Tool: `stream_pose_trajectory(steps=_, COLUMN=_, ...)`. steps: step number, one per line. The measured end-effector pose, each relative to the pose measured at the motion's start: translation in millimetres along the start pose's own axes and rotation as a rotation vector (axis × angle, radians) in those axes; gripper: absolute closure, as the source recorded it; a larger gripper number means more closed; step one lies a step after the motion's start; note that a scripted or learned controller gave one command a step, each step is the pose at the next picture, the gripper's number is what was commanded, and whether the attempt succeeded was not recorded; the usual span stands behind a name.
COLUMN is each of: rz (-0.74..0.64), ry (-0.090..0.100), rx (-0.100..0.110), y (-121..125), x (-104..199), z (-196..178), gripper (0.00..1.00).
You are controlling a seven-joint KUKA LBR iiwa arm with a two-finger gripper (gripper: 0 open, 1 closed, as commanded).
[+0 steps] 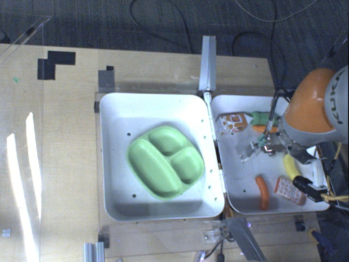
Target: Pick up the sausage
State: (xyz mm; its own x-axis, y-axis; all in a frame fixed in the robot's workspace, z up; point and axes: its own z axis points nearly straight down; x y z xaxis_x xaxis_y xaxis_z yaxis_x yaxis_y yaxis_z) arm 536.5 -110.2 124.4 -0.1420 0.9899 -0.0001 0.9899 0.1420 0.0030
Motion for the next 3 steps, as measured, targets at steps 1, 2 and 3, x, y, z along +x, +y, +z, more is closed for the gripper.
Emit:
stream_pose_trajectory(steps=1, rz=-0.034, ry=-0.003, rx=-0.011, y=-44.8, x=4.0, z=35.4, gripper=0.00)
stream_pose_trajectory(steps=2, rz=-0.036, ry=-0.004, rx=-0.019, y=-41.1, x=4.6, z=23.8, gripper=1.00)
stream_pose_trajectory(steps=3, rz=-0.036, ry=-0.004, rx=-0.019, y=-41.2, x=4.6, z=23.8, gripper=0.00)
